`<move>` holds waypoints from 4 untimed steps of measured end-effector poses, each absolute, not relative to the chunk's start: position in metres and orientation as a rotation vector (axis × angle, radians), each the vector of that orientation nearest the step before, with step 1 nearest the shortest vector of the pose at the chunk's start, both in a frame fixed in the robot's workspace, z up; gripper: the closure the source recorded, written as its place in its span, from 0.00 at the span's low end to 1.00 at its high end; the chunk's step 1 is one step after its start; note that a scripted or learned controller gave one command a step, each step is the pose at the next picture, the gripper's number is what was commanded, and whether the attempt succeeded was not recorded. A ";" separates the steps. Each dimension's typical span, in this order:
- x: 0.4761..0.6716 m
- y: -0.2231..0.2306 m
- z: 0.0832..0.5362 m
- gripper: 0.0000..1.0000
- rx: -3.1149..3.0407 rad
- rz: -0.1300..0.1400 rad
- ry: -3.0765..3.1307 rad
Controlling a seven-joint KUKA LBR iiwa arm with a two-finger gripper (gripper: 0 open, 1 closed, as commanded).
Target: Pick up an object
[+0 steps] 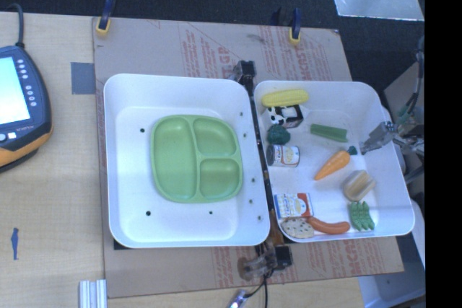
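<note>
The right bin [385,110] holds several toy foods: a yellow corn cob [285,97], a black-and-white cow [286,113], a small can [284,155], a green stick [328,131], an orange carrot [333,164], a beige bread roll [358,185] and a red sausage [328,226]. My gripper [377,136] reaches in at the bin's right rim. It sits just right of the carrot's green tip and above the bread roll, and nothing is visibly held in it.
The left bin [123,177] holds a green divided plate [196,157]. A dark green toy [278,134], a small carton [291,205], a cookie [297,229] and a green leafy piece [361,216] also lie in the right bin. A handheld controller [18,101] rests at far left.
</note>
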State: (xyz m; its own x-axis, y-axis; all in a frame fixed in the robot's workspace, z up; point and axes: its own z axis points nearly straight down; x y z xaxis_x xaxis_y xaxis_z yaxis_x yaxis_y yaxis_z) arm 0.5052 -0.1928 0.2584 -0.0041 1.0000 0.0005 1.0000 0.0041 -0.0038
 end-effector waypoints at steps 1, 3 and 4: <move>0.576 -0.173 0.189 0.00 -2.213 0.007 -2.226; 0.555 -0.190 0.096 0.00 -2.221 0.002 -2.232; 0.536 -0.183 0.092 0.00 -2.213 0.006 -2.224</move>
